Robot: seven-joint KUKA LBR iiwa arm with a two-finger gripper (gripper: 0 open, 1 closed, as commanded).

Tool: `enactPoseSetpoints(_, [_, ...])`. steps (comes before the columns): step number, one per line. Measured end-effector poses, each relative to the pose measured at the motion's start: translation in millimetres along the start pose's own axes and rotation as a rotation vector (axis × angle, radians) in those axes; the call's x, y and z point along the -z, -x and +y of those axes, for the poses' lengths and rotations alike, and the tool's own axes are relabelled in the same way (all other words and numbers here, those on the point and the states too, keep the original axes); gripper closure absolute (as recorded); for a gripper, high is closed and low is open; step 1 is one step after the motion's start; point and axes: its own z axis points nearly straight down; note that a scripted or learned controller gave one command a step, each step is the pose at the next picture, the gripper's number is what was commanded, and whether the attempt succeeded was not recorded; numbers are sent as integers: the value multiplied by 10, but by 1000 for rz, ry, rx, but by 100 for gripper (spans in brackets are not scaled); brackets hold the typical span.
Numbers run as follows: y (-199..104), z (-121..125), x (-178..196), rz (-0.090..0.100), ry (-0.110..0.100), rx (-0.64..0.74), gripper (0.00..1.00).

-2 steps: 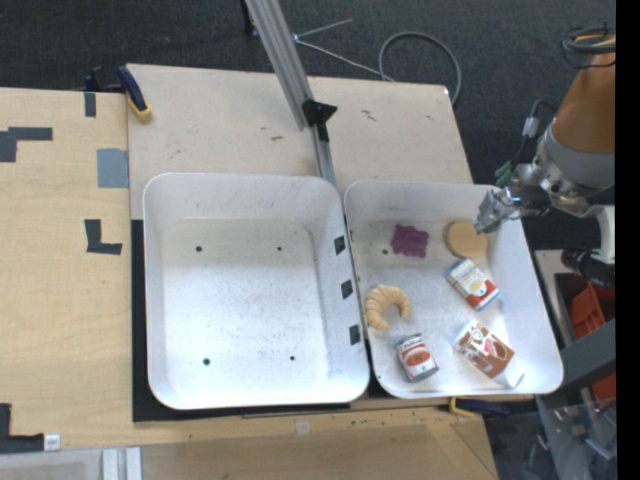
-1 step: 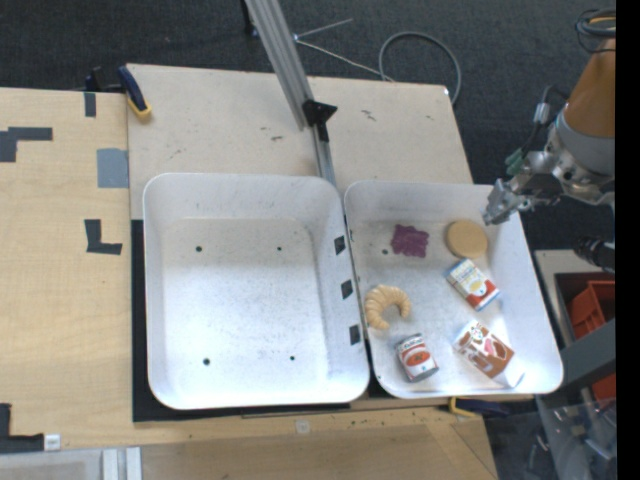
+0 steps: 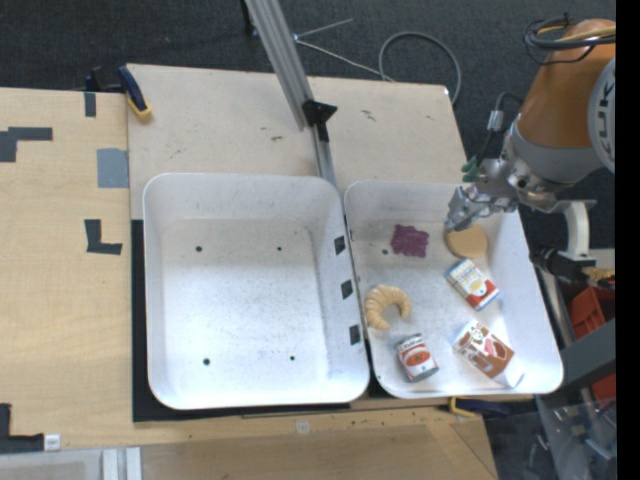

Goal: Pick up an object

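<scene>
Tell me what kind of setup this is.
Likely a robot grasping test bench in a lab: two shallow white bins on a board, toy food such as a croissant and small cartons, the arm's gripper reaching in, tape marks, loose cable.

The desk (image 3: 230,118) under my gripper (image 3: 462,212) carries two white bins side by side, one (image 3: 530,298) right below my gripper and the other (image 3: 160,298) well off to its far side, with a blue-and-yellow clamp (image 3: 134,91) at the distant corner.
</scene>
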Motion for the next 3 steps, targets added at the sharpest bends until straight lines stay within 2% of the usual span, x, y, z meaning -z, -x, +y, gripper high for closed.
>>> enactPoseSetpoints(1, [-538,-95,32,1,0,1,100])
enactPoseSetpoints(3, [-1505,-111,91,0,0,1,100])
